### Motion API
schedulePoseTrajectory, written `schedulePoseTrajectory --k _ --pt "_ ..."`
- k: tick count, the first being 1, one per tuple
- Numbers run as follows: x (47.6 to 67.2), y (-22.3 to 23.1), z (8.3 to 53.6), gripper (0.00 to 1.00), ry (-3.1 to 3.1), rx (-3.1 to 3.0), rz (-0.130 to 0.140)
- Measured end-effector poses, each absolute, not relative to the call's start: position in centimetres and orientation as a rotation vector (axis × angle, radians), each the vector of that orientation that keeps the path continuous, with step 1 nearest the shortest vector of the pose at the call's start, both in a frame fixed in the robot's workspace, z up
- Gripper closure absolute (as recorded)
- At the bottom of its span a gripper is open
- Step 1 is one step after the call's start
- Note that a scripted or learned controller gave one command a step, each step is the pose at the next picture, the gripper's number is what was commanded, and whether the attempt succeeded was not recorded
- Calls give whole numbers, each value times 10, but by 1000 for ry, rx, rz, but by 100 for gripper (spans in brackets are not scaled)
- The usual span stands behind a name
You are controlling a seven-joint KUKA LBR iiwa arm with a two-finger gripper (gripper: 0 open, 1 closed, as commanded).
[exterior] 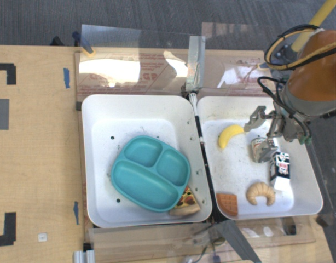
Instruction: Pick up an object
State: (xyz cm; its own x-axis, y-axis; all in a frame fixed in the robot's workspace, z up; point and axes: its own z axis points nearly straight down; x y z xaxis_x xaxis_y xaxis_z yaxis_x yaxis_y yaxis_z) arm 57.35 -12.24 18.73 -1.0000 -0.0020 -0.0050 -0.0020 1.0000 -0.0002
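Because the gripper hangs low in the right bin, you should watch for crowding. Whether it is open or closed you cannot tell from this slant (the wrist hides the tips). Candidate objects sit close: a banana at its nine o'clock, a black-and-white packet just beside it at four o'clock, a croissant at six o'clock. A descent between them could nudge one aside or close on nothing.
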Motion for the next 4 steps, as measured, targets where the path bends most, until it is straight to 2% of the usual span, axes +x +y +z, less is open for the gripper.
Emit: schedulePoseTrajectory --k 1,2,3,4 --pt "577 -107 90 0 3122 -199 -4" --pt "581 -106 104 100 3106 -200 -7" --pt "627 -131 205 100 3124 -57 -4" --pt "595 -196 284 100 3118 226 -7"
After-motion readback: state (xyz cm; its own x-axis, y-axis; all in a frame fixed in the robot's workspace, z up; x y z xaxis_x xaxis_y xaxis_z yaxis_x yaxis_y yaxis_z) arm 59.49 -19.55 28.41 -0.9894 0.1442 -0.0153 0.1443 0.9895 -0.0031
